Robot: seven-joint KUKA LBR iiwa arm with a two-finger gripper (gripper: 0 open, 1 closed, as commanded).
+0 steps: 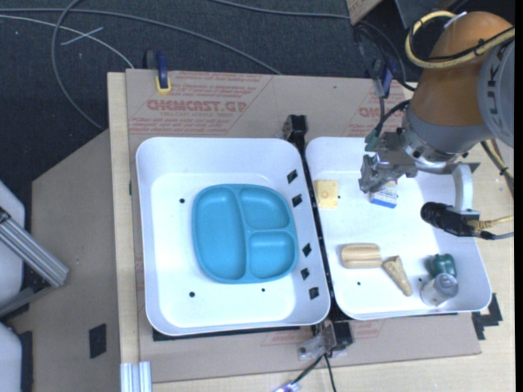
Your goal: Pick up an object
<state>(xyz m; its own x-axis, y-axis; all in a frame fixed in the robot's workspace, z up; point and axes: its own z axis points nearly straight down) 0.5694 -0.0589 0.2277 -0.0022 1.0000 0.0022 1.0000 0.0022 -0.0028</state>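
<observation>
My gripper [377, 180] hangs over the upper middle of the right bin [466, 300], at the end of the grey arm with its orange band [462, 51]. Directly under it a small blue and white object [384, 198] pokes out at the lower edge; whether it is gripped or just lying on the bin floor I cannot tell. A small yellow block [327, 193] lies to the gripper's left. Nearer the front lie a tan roll [360, 256], a tan wedge [398, 275] and a green and silver bottle [440, 278].
The left bin [163, 178] holds a blue divided plate [244, 233]. Black clips [296, 127] sit along the seam between the two bins. A black cable plug [445, 216] hangs over the right bin's right side. Cardboard [196, 100] lies under both bins.
</observation>
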